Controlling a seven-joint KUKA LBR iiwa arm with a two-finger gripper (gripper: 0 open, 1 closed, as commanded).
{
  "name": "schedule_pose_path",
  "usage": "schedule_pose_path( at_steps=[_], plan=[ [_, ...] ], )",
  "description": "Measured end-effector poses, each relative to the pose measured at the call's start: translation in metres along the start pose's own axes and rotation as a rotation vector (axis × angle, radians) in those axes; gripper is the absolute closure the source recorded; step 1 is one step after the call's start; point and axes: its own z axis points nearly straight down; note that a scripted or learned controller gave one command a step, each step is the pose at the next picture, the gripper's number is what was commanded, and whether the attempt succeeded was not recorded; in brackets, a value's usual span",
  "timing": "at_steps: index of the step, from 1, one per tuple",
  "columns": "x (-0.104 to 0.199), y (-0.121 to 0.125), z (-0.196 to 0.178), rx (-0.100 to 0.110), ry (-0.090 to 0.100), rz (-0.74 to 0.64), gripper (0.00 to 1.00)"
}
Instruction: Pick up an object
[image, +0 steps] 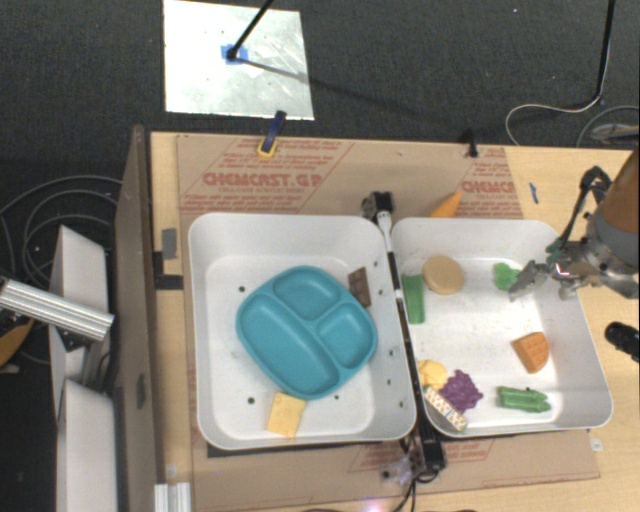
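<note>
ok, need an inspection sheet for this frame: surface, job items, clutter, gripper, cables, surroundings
surface: cardboard-covered bench, left bin and right bin side by side.
job's things: right bin holds tan disc, orange wedge, purple grapes, green pieces.
clutter: left bin holds teal divided tray, yellow block, small brown piece.
gripper: gripper over right bin's upper right edge, nothing seen between its fingers.
cables: loops on the floor at left and top right.
surroundings: dark carpet, silver sheet.
</note>
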Motion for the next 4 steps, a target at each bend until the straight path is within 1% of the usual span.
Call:
schedule_pose_path(
  at_steps=[1, 2, 3, 4],
  plan=[
    [0.05, 0.07, 0.075, -0.005, 0.0, -0.012, 0.0],
    [0.094, 0.106, 0.076, -0.016, -0.002, -0.01, 0.0],
    [0.079, 0.078, 0.071, 0.001, 0.0, -0.002, 0.0],
    [0.08, 0.081, 0.059, -0.007, 0.0, -0.006, 1.0]
  ],
)
